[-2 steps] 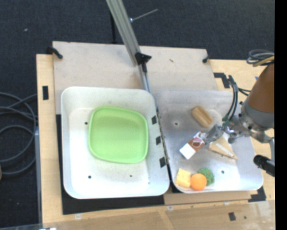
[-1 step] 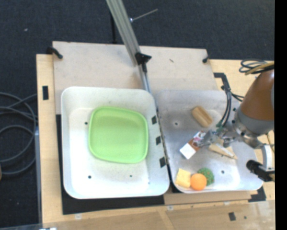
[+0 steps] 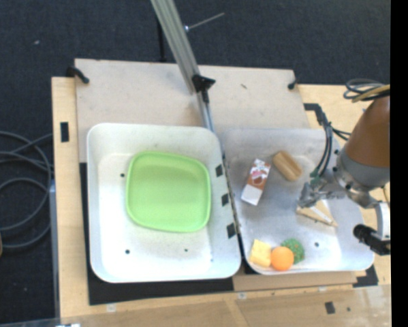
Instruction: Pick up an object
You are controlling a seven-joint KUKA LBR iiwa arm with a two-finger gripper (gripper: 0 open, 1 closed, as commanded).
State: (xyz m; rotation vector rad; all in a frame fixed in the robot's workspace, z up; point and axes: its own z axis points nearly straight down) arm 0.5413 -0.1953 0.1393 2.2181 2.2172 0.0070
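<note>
My gripper (image 3: 312, 195) hangs low over the right part of the right bin (image 3: 340, 251), its tip just above and touching the edge of a tan sandwich wedge (image 3: 317, 214). Left of it lie a brown bread roll (image 3: 287, 165) and a small white and red carton (image 3: 256, 181). At the bin's front edge sit a yellow block (image 3: 261, 254), an orange ball (image 3: 281, 258) and a green broccoli piece (image 3: 295, 248). Nothing shows between the gripper's tips from this angle.
The left bin (image 3: 101, 210) holds a light green square plate (image 3: 168, 191). A grey metal rod (image 3: 180, 39) slants from the top down to the divide between the bins. Black cables (image 3: 16, 182) lie off the bench at left.
</note>
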